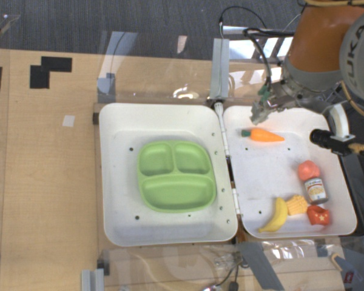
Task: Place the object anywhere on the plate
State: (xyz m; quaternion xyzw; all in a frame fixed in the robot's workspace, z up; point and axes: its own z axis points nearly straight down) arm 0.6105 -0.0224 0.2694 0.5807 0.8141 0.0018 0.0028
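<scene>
Nearest the lens, along the right bin's point(346, 223) front edge, a yellow banana point(275, 216) curls beside a small ear of corn point(296, 205) and a red tomato-like piece point(318, 215), all three close together. Just behind them a small bottle point(312, 181) with a reddish top and pale label lies on the bin floor.

Farther back in the same bin, an orange carrot point(266, 136) with a green stem end lies flat, pointing toward the divider between the bins. It is the piece closest to the arm's tool, and it rests on the white floor, not lifted.

Above the carrot's stem end, toward the bin's rear wall, hangs the gripper point(261, 111) of the grey arm, whose orange band point(318, 29) fills the upper right corner. Cables loop from the wrist toward the back of the bench. From where I stand, the fingers are too small and blurred against the bin rim to tell whether they are spread or pressed together; nothing can be seen between them.

Across the divider, the left bin point(118, 223) holds a green plate point(176, 176) with three compartments, two small ones at the rear and one long one at the front. It sits near the bin's middle, well apart from the carrot. A wooden bench point(42, 180) surrounds both bins.
</scene>
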